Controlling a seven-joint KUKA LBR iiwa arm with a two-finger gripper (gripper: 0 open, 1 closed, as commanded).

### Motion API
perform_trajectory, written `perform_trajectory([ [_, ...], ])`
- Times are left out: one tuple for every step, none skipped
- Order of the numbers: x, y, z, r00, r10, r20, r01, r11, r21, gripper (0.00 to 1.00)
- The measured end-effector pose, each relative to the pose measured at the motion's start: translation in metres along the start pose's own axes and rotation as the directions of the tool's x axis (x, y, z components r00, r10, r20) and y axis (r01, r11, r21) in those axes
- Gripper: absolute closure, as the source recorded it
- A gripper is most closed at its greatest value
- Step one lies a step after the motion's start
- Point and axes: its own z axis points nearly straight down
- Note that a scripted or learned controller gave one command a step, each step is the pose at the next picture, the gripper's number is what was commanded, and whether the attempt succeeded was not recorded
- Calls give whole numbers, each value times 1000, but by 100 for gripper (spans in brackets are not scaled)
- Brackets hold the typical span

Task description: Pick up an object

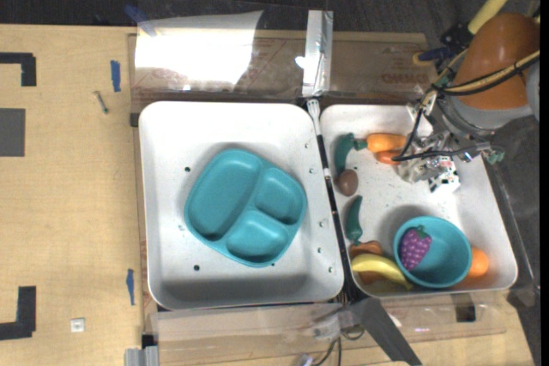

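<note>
White plastic is framing the scene as two shallow bins are sitting side by side on a pale wooden tabletop (60, 210). The left white bin (163, 133) is carrying a teal three-compartment plastic tray (244, 206), lying slightly turned near the bin's middle. The right white bin (493, 210) is holding a scatter of toy food: an orange toy carrot (384, 142) near the far wall, a dark green toy pod (342, 148) just to its left, a small brown rounded toy (346, 181) below that, and a second dark green toy pod (353, 219) lying further toward the near side. A teal plastic bowl (446, 266) is resting in the bin's near corner with a purple toy grape bunch (415, 247) inside it. A yellow toy banana (380, 271) is touching the bowl's left side, a reddish-brown toy piece (367, 249) is lying just above the banana, and an orange rounded toy (479, 262) is peeking out at the bowl's right.

Reaching in from the right, the grey arm with its orange band (506, 56) is hanging over the far right part of the right bin, its tool (427, 165) low over the bin floor just right of the carrot. Cables and hardware are cluttering that spot, so it is not possible to tell how the tool is set or whether it is gripping anything.
</note>
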Motion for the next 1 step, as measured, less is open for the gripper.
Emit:
perform_trajectory([
  [-12, 13, 0, 798, -603, 3, 603, 798, 0, 100],
])
